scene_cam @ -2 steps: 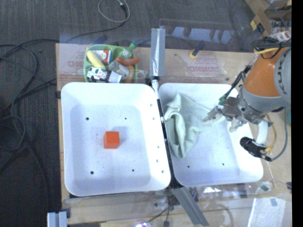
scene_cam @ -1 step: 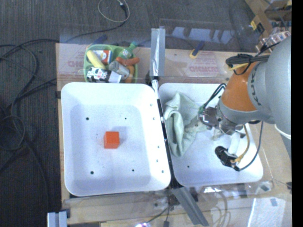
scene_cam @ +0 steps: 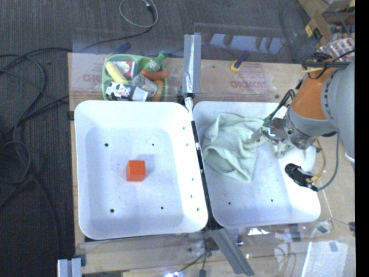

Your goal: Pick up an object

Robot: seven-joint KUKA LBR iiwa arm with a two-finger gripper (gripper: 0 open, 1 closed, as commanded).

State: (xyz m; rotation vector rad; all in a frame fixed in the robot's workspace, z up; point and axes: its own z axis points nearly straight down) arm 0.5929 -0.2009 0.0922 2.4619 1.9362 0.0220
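The pale green cloth (scene_cam: 232, 146) lies crumpled in the right of the 2 bins (scene_cam: 271, 209); an orange block (scene_cam: 136, 170) sits in the left bin (scene_cam: 92, 154). To grasp the cloth well, sink onto a raised fold before closing. The arm (scene_cam: 323, 100) reaches in from the right, wrist low, end effector (scene_cam: 264, 136) at the cloth's right edge; I cannot tell its state.

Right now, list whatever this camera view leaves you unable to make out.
- Gripper: in the camera view its fingertips merge with the pale green cloth; a grasp cannot be judged.
- Cloth: its own folds hide its underside.
- Green tray behind the left bin: contents too small and jumbled to name.
- Arm: cut off at the right side.
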